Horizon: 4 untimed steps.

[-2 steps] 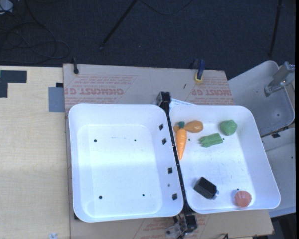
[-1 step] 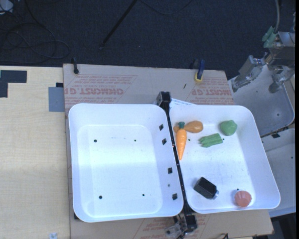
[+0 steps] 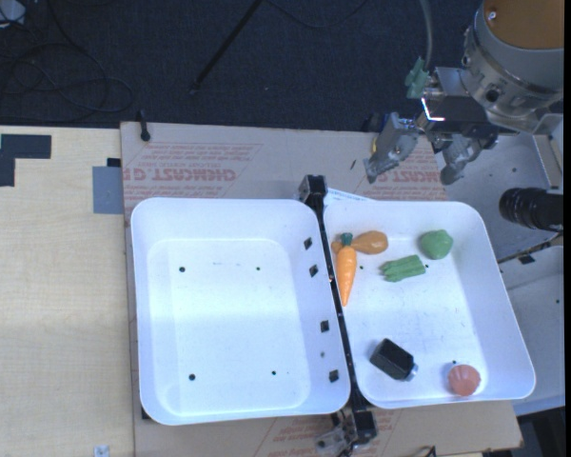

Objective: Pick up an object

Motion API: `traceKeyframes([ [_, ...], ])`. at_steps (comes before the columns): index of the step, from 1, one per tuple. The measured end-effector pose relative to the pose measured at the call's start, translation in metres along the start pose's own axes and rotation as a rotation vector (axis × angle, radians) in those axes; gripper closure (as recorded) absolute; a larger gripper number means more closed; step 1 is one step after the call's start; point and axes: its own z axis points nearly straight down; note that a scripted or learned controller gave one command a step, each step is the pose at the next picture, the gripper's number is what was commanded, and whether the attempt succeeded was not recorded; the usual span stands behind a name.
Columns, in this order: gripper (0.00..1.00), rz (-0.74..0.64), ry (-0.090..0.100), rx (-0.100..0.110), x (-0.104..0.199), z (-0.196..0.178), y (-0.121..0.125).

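Note:
My gripper [image 3: 416, 164] hangs above the far edge of the right bin [image 3: 500, 284], with its two fingers spread apart and nothing between them. Below it in the right bin lie an orange carrot [image 3: 345, 272] along the left wall, an orange-yellow fruit [image 3: 370, 243] beside it, a green pickle-like piece [image 3: 402, 268] and a round green object [image 3: 436, 244]. Nearer the front sit a black block [image 3: 393, 359] and a pinkish-orange ball [image 3: 463, 379].
The left bin [image 3: 162, 255] adjoins the right one along a black divider [image 3: 328, 293]. Both stand on a cardboard sheet [image 3: 219, 165]. A black cylinder [image 3: 528, 208] juts in at the right of the bin.

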Motion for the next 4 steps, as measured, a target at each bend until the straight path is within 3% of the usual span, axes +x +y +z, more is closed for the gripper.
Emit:
traceKeyframes([
  [1,0.00,0.004,0.000,-0.005,0.065,-0.019,0.010],
  [2,0.00,0.004,-0.001,-0.003,0.135,-0.008,0.020],
  [3,1.00,0.004,-0.003,0.000,0.133,-0.018,0.020],
  [4,1.00,0.005,-0.001,-0.003,0.191,-0.017,0.050],
])
